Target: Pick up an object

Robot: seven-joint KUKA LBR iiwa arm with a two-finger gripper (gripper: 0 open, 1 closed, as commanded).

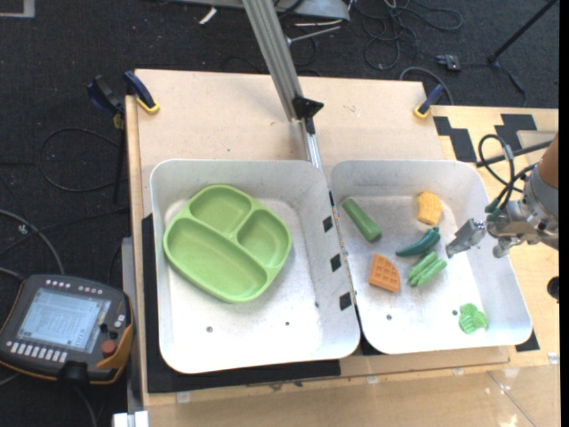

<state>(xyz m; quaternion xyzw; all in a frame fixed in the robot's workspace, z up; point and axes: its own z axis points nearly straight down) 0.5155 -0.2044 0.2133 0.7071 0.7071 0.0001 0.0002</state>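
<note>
The two-finger metal gripper (481, 236) is being held open, gripping nothing, beside the dark green toy pepper (418, 243) in the right white bin (498, 314).

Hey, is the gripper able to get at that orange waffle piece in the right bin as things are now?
Probably yes. The gripper sits over the right bin's right side, and the orange waffle piece lies flat and uncovered. The dark green pepper and light green beans lie between them, close by but not on it.

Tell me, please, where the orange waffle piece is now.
In the camera view the orange waffle piece lies in the right bin, near its left wall, below the green cucumber and just left of the green bean pods.
</note>
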